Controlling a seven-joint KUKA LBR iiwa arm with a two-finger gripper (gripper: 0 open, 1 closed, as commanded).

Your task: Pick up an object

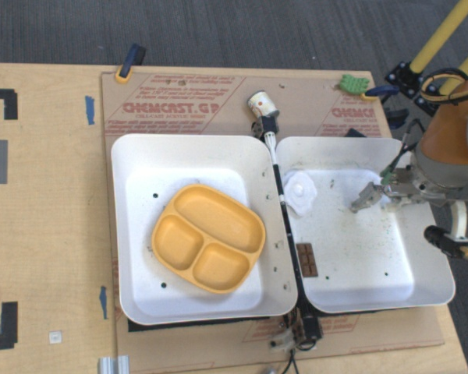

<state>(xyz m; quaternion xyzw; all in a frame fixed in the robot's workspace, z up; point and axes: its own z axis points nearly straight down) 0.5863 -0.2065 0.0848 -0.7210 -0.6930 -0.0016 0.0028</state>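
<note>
A yellow plate with three compartments lies flat in the left bin. A small white, crumpled-looking object rests at the left side of the right bin, close to the wall between the bins. My gripper hangs low over the middle of the right bin, to the right of the white object and apart from it, with nothing visibly held. The arm with its orange band comes in from the right edge.
A small brown tag sits on the right bin's left wall near the front. A white knob and black cable stand behind the bins. Green and blue clamps hold the cardboard's back corners.
</note>
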